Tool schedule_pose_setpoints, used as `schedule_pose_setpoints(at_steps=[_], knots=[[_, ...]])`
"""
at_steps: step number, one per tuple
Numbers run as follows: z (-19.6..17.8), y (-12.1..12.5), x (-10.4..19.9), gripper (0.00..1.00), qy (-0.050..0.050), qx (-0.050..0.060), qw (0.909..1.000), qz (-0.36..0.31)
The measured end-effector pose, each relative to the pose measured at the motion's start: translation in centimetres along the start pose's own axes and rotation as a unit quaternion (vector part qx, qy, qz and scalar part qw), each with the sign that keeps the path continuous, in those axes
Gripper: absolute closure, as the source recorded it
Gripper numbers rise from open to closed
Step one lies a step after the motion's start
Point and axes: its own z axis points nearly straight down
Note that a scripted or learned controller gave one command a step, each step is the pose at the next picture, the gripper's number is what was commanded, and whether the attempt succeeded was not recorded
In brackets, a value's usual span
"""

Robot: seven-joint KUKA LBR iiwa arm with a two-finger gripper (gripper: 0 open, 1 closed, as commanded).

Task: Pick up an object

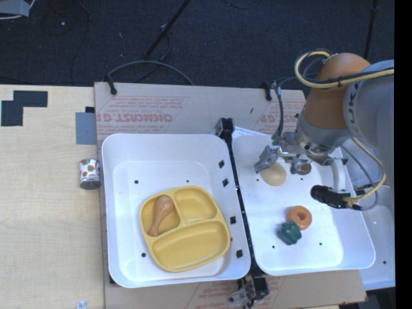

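Camera view: my claw sits low in the right bin, fingers spread either side of the cream ball, not clamped yet — grasp step, next I'd close then lift straight.

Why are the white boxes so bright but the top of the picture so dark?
In the camera view, light falls hard on the two white bins, washing out their walls; the floor behind sits in shadow; the gripper looks a little blurry, the yellow tray sharper.
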Motion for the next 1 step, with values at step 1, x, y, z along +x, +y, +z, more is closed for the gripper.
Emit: schedule_pose_setpoints(at_steps=[1], knots=[[5.01, -1.0, 0.47, 0.0, 0.001, 0.001, 1.0, 0.0]])
